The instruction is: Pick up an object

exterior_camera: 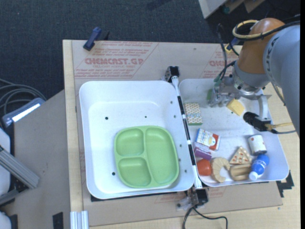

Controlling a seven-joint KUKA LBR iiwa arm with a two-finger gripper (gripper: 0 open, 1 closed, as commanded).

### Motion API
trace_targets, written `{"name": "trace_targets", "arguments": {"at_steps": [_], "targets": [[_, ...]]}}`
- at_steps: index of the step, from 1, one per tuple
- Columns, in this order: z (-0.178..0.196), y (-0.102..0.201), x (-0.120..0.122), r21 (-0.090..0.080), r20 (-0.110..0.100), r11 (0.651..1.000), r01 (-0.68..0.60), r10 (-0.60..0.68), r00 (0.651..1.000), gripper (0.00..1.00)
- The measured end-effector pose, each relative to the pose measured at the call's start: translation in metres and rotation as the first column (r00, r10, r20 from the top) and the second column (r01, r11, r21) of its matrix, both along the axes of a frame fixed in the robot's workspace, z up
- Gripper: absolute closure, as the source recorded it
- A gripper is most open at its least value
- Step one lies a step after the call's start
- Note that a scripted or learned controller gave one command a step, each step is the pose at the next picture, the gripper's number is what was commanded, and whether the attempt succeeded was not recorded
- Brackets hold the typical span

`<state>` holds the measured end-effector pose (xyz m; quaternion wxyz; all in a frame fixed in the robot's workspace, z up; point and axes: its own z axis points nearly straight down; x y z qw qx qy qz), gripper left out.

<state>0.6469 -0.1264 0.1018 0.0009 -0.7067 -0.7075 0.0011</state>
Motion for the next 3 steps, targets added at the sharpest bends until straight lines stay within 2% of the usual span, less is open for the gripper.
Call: {"name": "trace_targets", "arguments": {"at_steps": [1, 2, 3], "targets": [[0.001, 0.000, 0.001, 0.000, 0.004, 1.000, 0.000, 0.000, 1.000, 0.00], [-0.017, 0.022, 0.020, 0.000, 0.005, 1.000, 0.000, 0.000, 1.000, 0.00], [-0.005, 0.022, 0.021, -0.001, 0.007, 1.000, -0.001, 0.001, 1.000, 1.00]]}}
